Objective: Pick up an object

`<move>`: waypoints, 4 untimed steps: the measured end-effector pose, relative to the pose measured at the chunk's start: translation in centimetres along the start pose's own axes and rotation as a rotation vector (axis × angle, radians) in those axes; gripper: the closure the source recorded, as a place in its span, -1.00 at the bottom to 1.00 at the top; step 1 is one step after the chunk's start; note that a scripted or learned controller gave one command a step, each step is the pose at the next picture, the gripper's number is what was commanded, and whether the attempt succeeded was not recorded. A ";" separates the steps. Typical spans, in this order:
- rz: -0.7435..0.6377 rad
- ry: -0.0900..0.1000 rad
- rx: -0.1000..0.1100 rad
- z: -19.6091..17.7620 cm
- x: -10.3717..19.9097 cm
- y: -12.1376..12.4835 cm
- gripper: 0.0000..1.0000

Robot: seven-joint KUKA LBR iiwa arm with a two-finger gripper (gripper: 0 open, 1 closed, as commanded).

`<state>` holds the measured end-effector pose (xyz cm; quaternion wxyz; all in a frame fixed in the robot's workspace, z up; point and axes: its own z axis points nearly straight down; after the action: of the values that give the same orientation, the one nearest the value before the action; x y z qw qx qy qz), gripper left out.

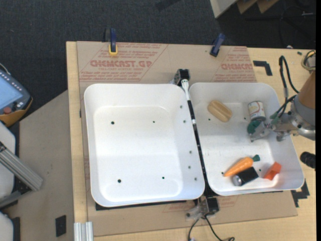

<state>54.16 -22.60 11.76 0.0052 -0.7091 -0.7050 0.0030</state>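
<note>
Small tin can [256, 109] with pale label, upright at the back of the right bin [230, 185] (bread roll [219, 110] to its left), grey arm reaching in low from the right, gripper [256, 129] just before the can, finger state impossible to tell.

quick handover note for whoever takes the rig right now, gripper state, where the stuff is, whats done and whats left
Gripper: low in the right bin, just below the small can; I cannot tell what it grips, if anything.
Things, all in the right bin: bread roll at upper left, small can at upper right, carrot, black cylinder and orange block along the near edge.
Left bin: nothing to report.
Done: arm is down among the objects. Left: no object is clearly lifted yet, so the pick remains.
</note>
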 end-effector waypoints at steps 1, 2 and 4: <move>-0.004 0.002 -0.005 3.6 1.0 -6.4 -1.00; -0.009 -0.012 -0.030 -12.6 0.1 -2.2 -1.00; -0.009 -0.013 -0.033 -42.9 0.4 6.3 -1.00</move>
<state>60.91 -22.35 54.61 -0.0113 -0.7058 -0.7083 -0.0041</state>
